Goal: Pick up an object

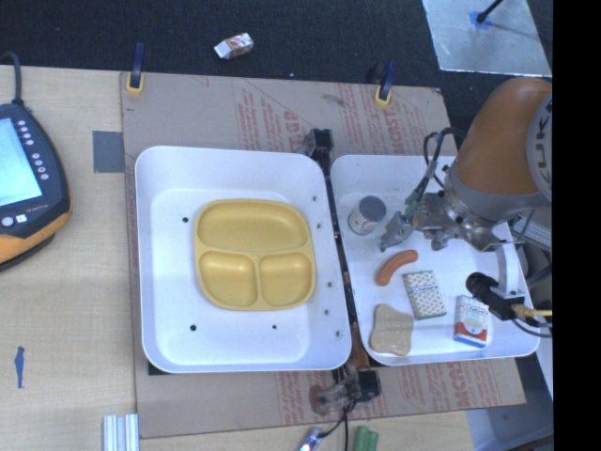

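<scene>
Approach step, I judge: gripper [399,236] in right bin [376,172], just beside sausage [396,266]; open or closed, cannot tell. Next: centre, descend.

Teach pendant [23,181], crumpled wrapper [234,46], grey tape patch [108,150]

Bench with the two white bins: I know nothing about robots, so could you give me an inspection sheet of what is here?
Surface: cardboard sheet on a wooden bench, bearing left bin and right bin side by side.
Job's things: in the right bin, grey cup, sausage, patterned box, bread slice, red and white carton.
Clutter: yellow divided tray in the left bin.
Grippers: gripper over the right bin, beside cup and sausage; grasp cannot be told.
Cables: dark cables loop by the wrist.
Surroundings: handheld controller at left; left clamp, right clamp; crumpled wrapper on dark floor.
</scene>
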Tool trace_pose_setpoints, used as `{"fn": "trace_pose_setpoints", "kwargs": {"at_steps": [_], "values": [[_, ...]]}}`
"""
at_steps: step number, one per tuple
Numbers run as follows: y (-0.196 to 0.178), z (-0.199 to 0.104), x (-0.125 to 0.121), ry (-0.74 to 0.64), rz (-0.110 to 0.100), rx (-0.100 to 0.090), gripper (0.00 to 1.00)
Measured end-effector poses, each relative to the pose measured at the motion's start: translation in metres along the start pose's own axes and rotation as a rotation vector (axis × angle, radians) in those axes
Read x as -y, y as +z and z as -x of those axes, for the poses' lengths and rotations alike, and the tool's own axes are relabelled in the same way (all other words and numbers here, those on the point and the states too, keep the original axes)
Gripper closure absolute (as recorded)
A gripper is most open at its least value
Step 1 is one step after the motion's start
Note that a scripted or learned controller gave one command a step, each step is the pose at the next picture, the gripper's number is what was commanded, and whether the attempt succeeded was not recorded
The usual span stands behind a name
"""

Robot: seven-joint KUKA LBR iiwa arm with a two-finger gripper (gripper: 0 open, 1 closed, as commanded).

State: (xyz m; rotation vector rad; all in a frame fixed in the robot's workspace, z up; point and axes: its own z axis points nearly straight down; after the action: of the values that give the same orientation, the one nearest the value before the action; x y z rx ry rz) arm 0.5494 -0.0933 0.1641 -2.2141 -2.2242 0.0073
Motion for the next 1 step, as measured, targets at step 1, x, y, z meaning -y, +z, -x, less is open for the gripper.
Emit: {"fn": "trace_pose_setpoints", "kwargs": {"at_steps": [1], "values": [[0.0733,0.0042,0.0029,0.0,0.0,0.0,0.0]]}}
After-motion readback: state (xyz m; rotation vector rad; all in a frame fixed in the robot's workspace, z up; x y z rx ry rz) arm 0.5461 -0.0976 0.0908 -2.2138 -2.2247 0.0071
